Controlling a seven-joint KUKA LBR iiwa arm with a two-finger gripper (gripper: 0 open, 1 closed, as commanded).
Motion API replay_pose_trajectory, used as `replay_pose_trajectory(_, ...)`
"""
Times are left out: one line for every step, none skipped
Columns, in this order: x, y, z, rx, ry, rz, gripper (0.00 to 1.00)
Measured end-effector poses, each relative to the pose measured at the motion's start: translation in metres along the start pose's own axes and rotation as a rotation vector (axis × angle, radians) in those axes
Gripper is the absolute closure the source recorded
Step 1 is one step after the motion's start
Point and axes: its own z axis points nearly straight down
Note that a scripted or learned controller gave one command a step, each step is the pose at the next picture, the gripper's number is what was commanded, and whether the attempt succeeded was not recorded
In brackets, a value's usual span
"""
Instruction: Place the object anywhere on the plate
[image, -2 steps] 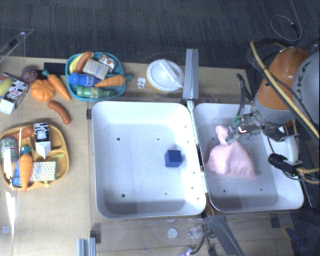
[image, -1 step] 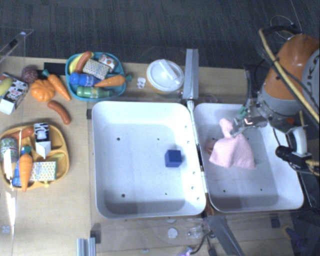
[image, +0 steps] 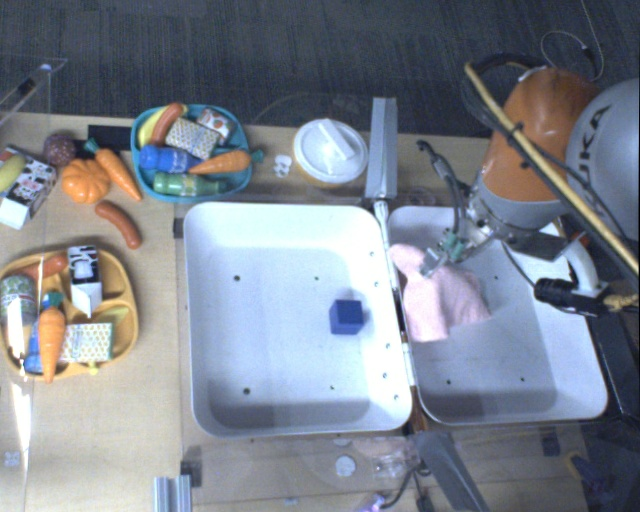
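We see the grey arm with its orange band (image: 535, 125) reaching in from the right over the right-hand shallow white bin (image: 530, 385). Its two-finger gripper (image: 445, 250) hangs at the upper left part of that bin, right at the top edge of a crumpled pale pink cloth (image: 440, 300); we cannot tell how it is set, nor whether it grips the cloth. The cloth lies against the bin's left wall. In the left-hand shallow white bin (image: 250, 400) a small dark blue cube (image: 347, 316) sits alone, right of the middle, near the wall shared with the other bin. On the wooden desk (image: 150, 400) behind the bins stands a round white plate (image: 331, 152). Further left are a blue bowl of toy food (image: 190, 152) and a yellow tray of toy food (image: 68, 312).
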Motion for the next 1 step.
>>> replay_pose_trajectory(0.0440, 0.0405, 0.0010, -0.002, -0.001, -0.403, 1.00)
